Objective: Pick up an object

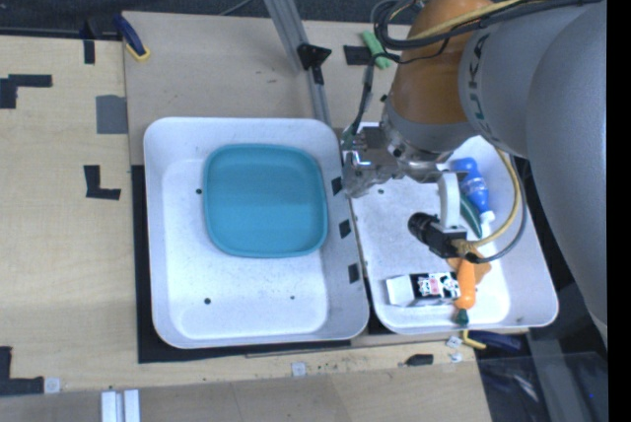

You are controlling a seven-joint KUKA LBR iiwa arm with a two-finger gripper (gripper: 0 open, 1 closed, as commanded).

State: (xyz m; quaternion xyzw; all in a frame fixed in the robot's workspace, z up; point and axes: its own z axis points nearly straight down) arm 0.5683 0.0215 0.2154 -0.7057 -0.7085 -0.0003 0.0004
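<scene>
tool (363, 166) sits at right bin (523, 307) far-left corner, grip state cannot be told; orange carrot (467, 283) lies toward near edge, upright axis.

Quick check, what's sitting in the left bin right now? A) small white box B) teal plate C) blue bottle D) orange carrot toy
B: the teal plate lies flat in the left bin, while the carrot-like orange toy, blue bottle and small white box all sit in the right bin under the arm.
</scene>
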